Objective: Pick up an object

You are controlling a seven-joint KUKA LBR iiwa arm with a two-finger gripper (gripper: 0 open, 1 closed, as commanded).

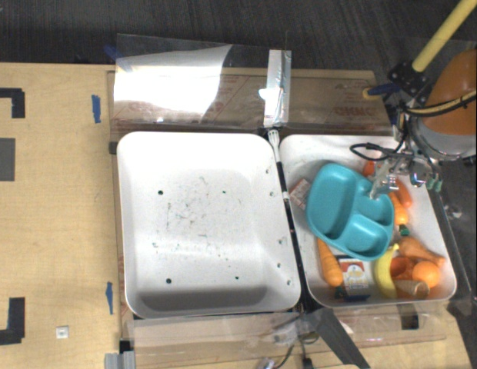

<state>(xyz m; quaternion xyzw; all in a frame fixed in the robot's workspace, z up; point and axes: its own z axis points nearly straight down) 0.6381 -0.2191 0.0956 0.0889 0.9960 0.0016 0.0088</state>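
Teal dish point(350, 210) under the end effector point(385, 181), right bin point(446, 279), near the surface's right edge.
Finger opening cannot be told; crowded carrot point(329, 261) and banana point(385, 271) risk a glancing, empty grasp.

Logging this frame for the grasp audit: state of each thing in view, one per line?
gripper: low over the right bin, at the teal bowl's rim; grip unclear
teal bowl: tilted, resting on the pile
carrot: lying flat beside the bowl
banana: lying against the front wall
orange fruit: resting in the front right corner
right bin: crowded with items
left bin: scuffed floor
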